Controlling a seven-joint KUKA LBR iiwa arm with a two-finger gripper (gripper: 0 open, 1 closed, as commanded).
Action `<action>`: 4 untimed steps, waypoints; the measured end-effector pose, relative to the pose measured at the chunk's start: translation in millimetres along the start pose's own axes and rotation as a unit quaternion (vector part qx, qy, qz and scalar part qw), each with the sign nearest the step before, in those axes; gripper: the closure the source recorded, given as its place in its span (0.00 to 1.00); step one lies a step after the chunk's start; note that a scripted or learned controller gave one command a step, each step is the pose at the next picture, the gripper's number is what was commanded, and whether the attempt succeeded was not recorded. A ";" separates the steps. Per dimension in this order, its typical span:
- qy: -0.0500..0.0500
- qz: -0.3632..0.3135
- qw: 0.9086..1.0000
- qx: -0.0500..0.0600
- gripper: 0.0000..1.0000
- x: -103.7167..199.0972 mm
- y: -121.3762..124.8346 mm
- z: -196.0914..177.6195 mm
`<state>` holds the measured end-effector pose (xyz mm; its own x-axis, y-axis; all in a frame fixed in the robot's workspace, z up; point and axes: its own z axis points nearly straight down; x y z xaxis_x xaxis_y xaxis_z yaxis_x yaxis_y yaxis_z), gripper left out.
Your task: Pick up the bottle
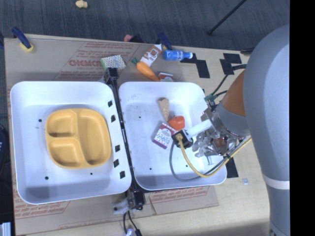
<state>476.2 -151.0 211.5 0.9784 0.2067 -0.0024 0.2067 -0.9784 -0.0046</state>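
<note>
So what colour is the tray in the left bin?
Yellow. The tray shows plainly in the camera view, lying in the left bin.

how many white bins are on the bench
2. The left bin holds a yellow divided plate. The right bin holds an ice cream cone, a small packet and the claw near its right edge.

This is a robotics lab or test cell. Two shallow white plastic bins (64,90) sit side by side on a flattened printed cardboard sheet (74,58), held by blue clamps (22,39) at the far edge. Dark grey carpet (147,9) lies beyond, crossed by a black stand leg (236,9).
</note>
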 end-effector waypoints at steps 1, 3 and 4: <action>-0.001 0.000 1.000 0.001 1.00 5.5 -29.1 41.9; -0.001 0.001 1.000 0.001 1.00 2.7 -15.7 -11.0; -0.001 0.001 1.000 0.001 1.00 4.2 -22.6 5.7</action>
<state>475.6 -127.9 205.9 0.9787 0.2055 -0.0049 0.2054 -0.9786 -0.0064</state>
